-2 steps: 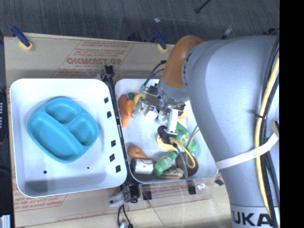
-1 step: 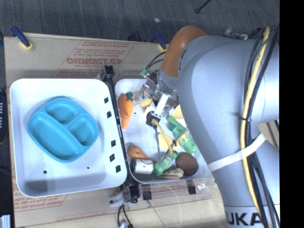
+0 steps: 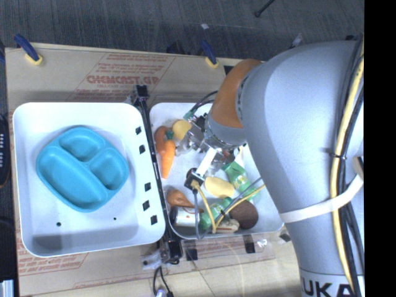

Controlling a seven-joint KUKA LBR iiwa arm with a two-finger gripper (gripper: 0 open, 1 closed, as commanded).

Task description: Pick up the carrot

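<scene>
- step in hand: approach. the carrot (image 3: 166, 156) is not yet gripped; it lies free in the right bin (image 3: 166, 111).
- carrot position: against the left wall of the right bin, lengthwise along that wall, thin end toward the near rim.
- end effector (image 3: 199, 142): low inside the right bin, just beside the carrot on its right. apart or together: cannot tell, the wrist hides it.
- next move, as judged: shift the end effector left until it sits over the carrot body, set it across the carrot's width, then descend and close. the bin wall leaves little room on the far side, so a miss or a wall strike is the likely fault.
- right bin contents: the carrot, a yellow piece (image 3: 181, 129) touching its top end, a pale piece (image 3: 218, 186), a green item (image 3: 235, 172), a brown piece (image 3: 179, 197) and a dark round item (image 3: 244, 214), all crowded.
- left bin (image 3: 37, 228) contents: one blue plate (image 3: 80, 166) with compartments.
- both bins rest on the counter (image 3: 93, 73).
</scene>
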